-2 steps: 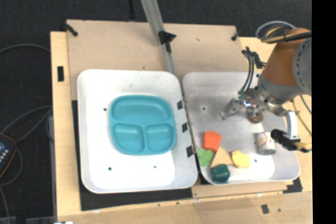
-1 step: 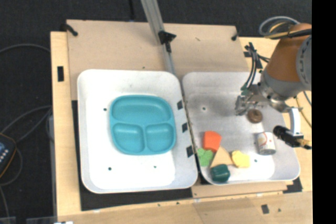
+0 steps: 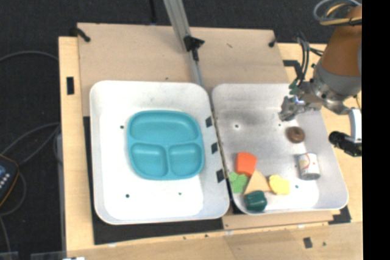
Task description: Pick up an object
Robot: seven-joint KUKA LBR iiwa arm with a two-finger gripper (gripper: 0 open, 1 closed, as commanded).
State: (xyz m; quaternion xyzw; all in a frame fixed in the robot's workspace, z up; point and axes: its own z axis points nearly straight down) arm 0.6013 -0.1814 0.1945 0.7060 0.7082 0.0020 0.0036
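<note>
The right bin [image 3: 256,108] holds several small objects: a brown round piece [image 3: 295,134], a white can with a red label [image 3: 308,165], an orange block [image 3: 245,162], a light green piece [image 3: 237,182], a tan wedge [image 3: 258,181], a yellow piece [image 3: 280,184] and a dark green piece [image 3: 256,200]. My gripper [image 3: 290,109] hangs over the upper right part of this bin, just above and left of the brown piece. Nothing shows between its fingers.
The left bin [image 3: 109,131] bears a teal divided plate [image 3: 164,144]. A slanted metal post [image 3: 173,3] rises from the back of the bench between the bins. The arm's grey and orange wrist [image 3: 341,64] stands over the right bin's far right edge.
</note>
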